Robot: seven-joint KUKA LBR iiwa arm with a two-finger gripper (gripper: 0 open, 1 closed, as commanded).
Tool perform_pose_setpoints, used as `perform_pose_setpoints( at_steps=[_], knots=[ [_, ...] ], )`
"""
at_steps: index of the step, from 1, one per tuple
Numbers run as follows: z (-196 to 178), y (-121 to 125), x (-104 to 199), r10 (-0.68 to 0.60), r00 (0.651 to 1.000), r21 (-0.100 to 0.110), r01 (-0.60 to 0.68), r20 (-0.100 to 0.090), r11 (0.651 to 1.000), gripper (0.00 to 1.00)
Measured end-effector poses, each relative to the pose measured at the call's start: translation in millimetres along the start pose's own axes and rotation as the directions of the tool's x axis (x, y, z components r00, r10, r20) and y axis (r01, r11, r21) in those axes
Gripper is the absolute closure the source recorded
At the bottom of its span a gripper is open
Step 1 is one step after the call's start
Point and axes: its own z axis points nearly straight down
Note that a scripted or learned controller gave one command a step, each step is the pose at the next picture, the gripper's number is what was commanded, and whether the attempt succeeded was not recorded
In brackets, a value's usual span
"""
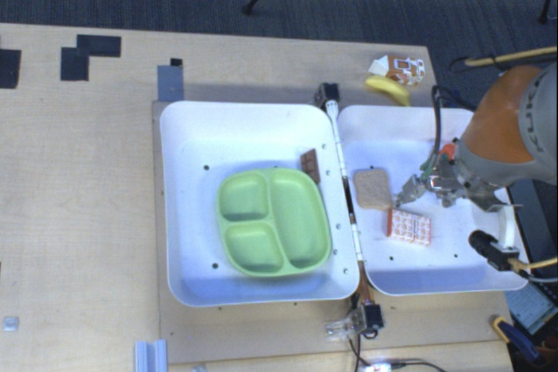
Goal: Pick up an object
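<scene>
Item 1, gripper [410, 190]: reaches in from 3 o'clock over the right bin [453, 274], tip low and pointing toward 9 o'clock. Its thin fingers [408, 186] stand apart with nothing between them, so the tool is open and carries no load.

Item 2, red-and-white patterned packet [409, 227]: lies flat on the right bin's floor, just beside the gripper tip at its 6 o'clock. Likely the nearest candidate for the pick.

Item 3, tan sponge-like block [373, 187]: lies flat just at 9 o'clock of the tip, close to the packet, near the bin's left wall. Second candidate.

Task status: nothing is lifted; both candidates rest on the bin floor. The approach appears largely made. Left to do, by my judgement: settle over one object, close on it, raise it clear.

Item 4, left bin [187, 187]: holds a green divided tray [273, 222] at its centre and a small brown piece [309, 160] at the tray's 1 o'clock, against the right wall.

Item 5, outside the bins at 12 o'clock of the right bin: a yellow banana-like toy [386, 87] and a small printed packet [403, 67] on the bench [78, 213].

Obstructions: the packet and block lie close together, so a closing finger could nudge the neighbour. The wall between the bins stands near the block's 9 o'clock side and may crowd a grasp there.
</scene>
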Motion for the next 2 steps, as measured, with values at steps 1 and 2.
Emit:
perform_pose_setpoints(
  at_steps=[1, 2],
  knots=[
    [7, -63, 61, 0.001, 1.0, -0.005, -0.001, 0.0, 1.0, 0.0],
    [-5, -61, 61, 0.001, 1.0, -0.011, -0.001, 0.001, 1.0, 1.0]
  ],
)
